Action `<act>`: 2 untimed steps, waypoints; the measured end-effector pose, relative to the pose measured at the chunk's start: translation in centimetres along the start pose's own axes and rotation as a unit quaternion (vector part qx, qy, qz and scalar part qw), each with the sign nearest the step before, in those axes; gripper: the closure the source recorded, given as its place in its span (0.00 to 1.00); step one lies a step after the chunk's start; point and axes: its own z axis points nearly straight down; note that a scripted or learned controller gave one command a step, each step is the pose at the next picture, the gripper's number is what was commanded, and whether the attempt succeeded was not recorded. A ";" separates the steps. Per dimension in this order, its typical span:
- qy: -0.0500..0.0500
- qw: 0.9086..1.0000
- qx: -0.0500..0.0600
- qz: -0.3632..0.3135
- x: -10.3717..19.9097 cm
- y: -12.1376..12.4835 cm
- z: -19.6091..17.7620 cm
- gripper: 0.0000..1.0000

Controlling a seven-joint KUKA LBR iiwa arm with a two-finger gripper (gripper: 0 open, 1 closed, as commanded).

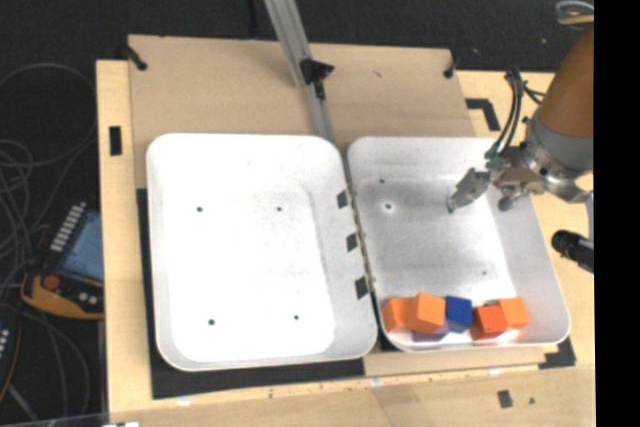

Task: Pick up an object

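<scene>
Over the right white plastic bin, near its far right side, hangs the grey metal claw. Its two fingers are spread apart with nothing between them. Down at the near edge of that bin sit the little blocks, well apart from the claw. Two orange square blocks sit on the left, a small blue block is just beside them, and two more orange blocks are on the right. Beside this bin lies the left white plastic bin.
</scene>
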 end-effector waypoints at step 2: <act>0.001 1.000 0.001 0.000 -0.4 -2.6 -2.1 0.00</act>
